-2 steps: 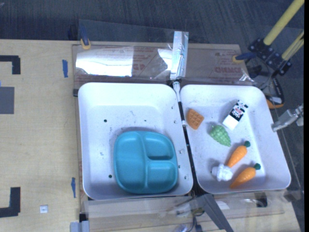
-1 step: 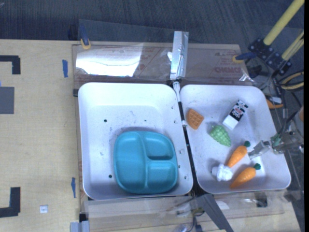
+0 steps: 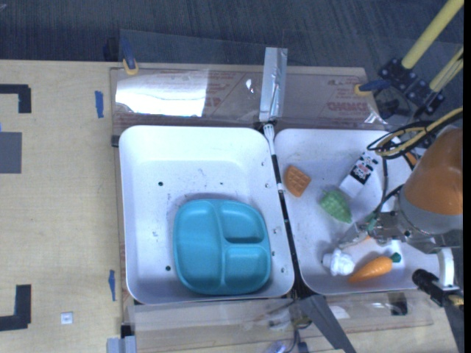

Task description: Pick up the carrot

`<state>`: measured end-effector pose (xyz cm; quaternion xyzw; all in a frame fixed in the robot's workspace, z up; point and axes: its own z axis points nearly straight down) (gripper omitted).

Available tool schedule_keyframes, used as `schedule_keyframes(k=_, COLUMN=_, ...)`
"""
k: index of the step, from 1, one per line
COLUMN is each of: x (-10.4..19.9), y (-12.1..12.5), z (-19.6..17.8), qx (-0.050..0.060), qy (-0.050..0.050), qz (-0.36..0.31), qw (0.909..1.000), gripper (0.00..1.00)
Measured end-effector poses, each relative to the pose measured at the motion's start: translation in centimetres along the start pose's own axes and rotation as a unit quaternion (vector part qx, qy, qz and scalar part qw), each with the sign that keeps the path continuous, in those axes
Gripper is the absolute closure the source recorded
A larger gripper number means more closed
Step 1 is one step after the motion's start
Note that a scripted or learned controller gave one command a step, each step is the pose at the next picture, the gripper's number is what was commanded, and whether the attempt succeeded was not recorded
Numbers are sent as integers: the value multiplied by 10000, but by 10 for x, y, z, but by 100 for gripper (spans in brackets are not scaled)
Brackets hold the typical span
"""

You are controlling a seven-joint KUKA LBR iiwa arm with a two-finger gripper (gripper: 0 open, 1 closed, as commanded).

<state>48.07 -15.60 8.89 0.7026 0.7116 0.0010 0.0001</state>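
Observation:
The orange carrot [image 3: 372, 268] lies near the front edge of the right bin [image 3: 316, 149], its thick end pointing left toward a small white object [image 3: 338, 263]. My gripper [image 3: 362, 235] hangs just above and slightly left of the carrot, below the grey wrist and the orange band [image 3: 440, 184]. Nothing visibly sits in the gripper. The carrot rests on the bin floor, and a small teal piece [image 3: 396, 257] shows at its right end.
The right bin also holds a green leafy item [image 3: 336, 204], an orange waffle-like piece [image 3: 297, 181] and a white-and-black bottle [image 3: 360, 170]. A blue divided tray [image 3: 221, 256] lies in the left bin [image 3: 147, 168]. Cables [image 3: 397, 142] hang by the arm.

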Motion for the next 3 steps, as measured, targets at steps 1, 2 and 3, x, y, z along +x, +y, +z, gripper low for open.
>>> schedule_keyframes(k=1, x=-45, y=2, z=1, qx=6, qy=73, qz=379, qw=9993, gripper=0)
schedule_keyframes(k=2, x=-49, y=3, z=-10, qx=-37, qy=9, qz=388, qw=9992, gripper=100)
schedule_keyframes(k=3, x=26, y=38, z=-123, qx=-10, qy=-1, qz=1384, qw=9904, gripper=100)
